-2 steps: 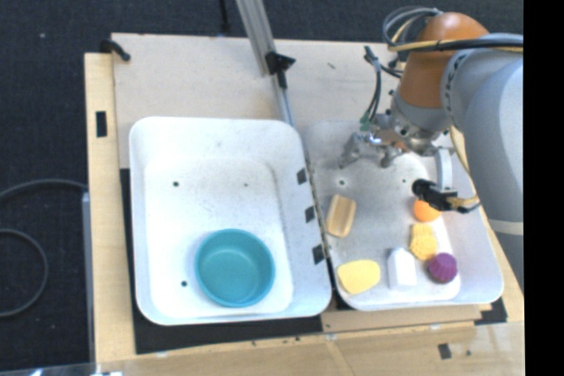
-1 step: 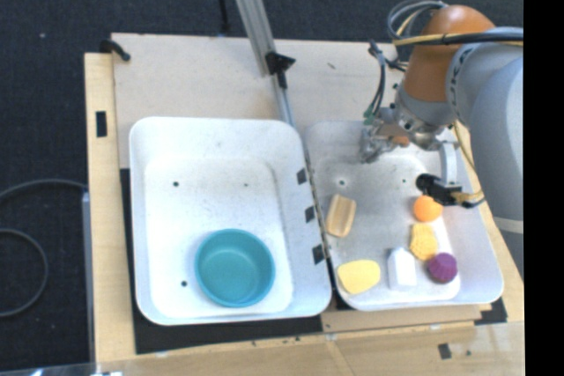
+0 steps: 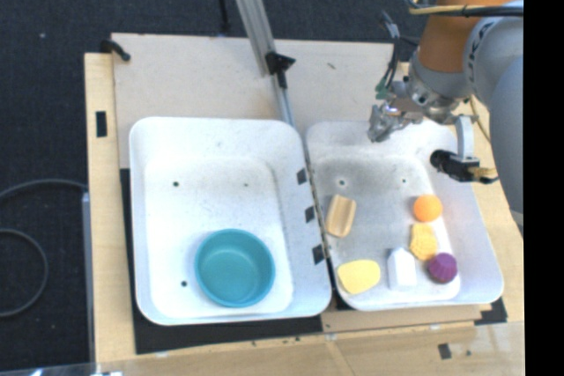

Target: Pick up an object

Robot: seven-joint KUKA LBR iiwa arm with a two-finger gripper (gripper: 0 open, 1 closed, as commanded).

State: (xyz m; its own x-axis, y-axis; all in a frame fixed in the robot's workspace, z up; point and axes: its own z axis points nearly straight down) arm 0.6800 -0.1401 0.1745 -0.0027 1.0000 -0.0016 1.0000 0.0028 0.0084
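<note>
My gripper (image 3: 381,129) hangs over the far edge of the right bin (image 3: 366,150), with nothing visible between its fingers. Below it in that bin lie a tan block (image 3: 340,216), a yellow rounded piece (image 3: 359,276), a white piece (image 3: 402,268), an orange ball (image 3: 427,208), a yellow bumpy piece (image 3: 424,239) and a purple ball (image 3: 441,267). All of these sit toward the bin's near side, well apart from the gripper.
The left bin (image 3: 167,154) holds a teal bowl (image 3: 233,267) at its near side. A slanted metal rail (image 3: 251,4) rises from between the bins at the back. The wooden bench (image 3: 194,66) surrounds both bins.
</note>
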